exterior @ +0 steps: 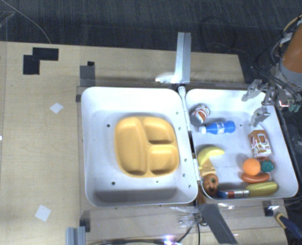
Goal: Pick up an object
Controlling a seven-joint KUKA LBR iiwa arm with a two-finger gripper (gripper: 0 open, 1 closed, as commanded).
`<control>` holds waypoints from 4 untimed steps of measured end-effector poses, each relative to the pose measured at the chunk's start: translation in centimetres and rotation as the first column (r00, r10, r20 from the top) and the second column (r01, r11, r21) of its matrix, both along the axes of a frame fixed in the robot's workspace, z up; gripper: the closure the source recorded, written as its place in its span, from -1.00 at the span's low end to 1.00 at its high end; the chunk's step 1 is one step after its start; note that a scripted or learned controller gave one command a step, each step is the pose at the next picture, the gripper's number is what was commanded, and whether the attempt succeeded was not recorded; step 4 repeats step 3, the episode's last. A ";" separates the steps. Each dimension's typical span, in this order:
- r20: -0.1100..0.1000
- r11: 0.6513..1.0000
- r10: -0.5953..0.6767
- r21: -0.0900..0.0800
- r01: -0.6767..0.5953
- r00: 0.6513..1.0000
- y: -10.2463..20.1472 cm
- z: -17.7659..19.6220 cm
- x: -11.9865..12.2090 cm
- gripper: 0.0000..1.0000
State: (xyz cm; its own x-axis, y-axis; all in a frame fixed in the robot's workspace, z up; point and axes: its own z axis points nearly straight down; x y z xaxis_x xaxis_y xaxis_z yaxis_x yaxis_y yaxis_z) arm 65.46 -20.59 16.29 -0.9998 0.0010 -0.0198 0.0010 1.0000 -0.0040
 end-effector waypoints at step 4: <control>-0.028 0.985 -0.172 0.005 0.173 0.985 0.1 -7.5 1.4 -1.00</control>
